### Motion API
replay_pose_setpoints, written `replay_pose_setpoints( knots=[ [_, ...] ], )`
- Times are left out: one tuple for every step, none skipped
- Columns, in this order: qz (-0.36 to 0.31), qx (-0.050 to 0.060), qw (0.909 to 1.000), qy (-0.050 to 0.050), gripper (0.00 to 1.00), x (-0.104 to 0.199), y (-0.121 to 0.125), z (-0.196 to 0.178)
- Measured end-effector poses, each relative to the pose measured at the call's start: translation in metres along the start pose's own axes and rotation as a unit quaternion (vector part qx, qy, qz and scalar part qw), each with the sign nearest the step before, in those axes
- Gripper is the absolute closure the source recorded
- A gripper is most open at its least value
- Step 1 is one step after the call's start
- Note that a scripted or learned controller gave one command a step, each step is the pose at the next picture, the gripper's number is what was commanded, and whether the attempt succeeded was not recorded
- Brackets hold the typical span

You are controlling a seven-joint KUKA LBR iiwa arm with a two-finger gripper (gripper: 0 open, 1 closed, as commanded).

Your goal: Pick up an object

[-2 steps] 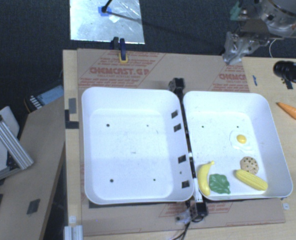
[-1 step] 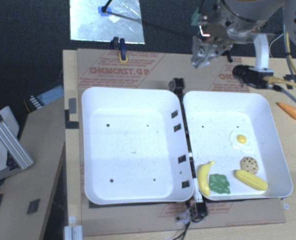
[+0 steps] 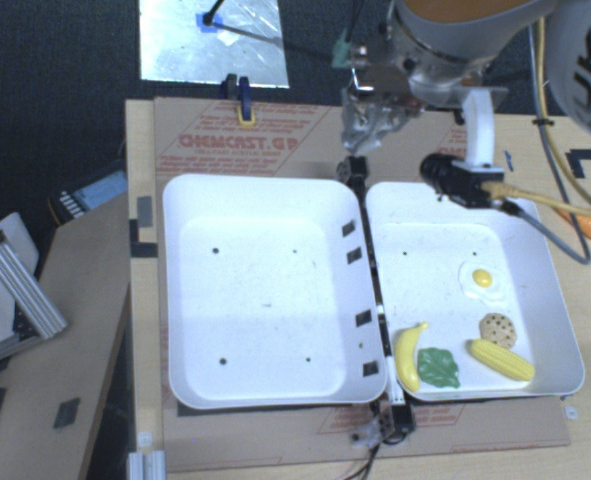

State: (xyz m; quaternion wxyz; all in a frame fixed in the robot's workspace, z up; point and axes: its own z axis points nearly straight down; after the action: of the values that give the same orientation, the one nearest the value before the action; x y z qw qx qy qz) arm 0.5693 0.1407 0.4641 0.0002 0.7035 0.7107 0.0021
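Two shallow white bins are sitting side by side on the table, the left bin and the right bin touching along a middle seam. Five small items are lying in the right bin, all gathered toward its near right corner. A fried egg is resting closest to the bin's right wall, with a cookie just below it. A corn cob is lying slanted near the front wall, touching or almost touching the cookie. A banana is curving along the bin's left wall at the front, and a green leaf is lying just beside it, touching it. The arm is hanging over the far edge of the bins, its pincer hovering above the seam's far end, well apart from the items. Whether the pincer is open or closed I cannot tell; nothing is showing between its tips.
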Motion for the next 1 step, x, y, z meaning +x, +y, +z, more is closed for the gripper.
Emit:
replay_pose_setpoints(
  knots=[
    [-0.002,0.001,1.0,0.0,1.0,0.0857,-0.0111,0.0041]
  ],
)
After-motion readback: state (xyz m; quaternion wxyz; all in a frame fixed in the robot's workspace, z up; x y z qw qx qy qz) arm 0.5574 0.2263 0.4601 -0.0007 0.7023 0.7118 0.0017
